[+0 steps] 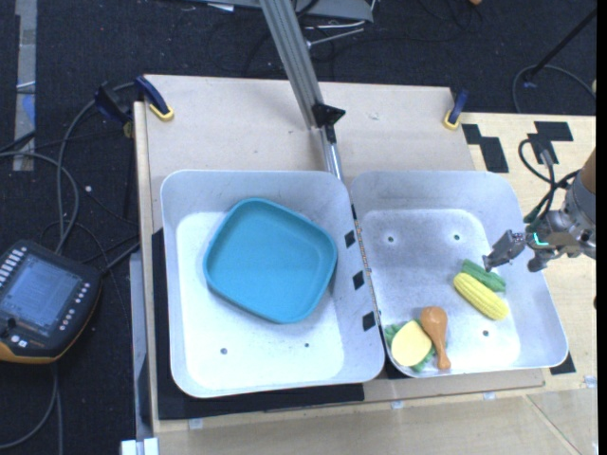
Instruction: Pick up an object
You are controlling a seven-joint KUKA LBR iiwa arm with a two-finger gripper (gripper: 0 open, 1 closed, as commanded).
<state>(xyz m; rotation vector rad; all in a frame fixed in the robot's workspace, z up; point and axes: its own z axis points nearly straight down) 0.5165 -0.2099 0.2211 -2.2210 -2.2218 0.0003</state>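
tool (520, 253) above right bin (417, 202), just beside corn (481, 295)

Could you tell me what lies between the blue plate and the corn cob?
In the camera view, between the blue plate and the corn cob lie the bins' adjoining walls and bare white floor.

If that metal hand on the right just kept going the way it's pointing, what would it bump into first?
Most likely the yellow toy corn cob with green leaves. The hand points down and towards the picture's left from the right bin's edge, and the corn lies just beyond its tips. Height is hard to judge here, so it might meet the bin floor instead.
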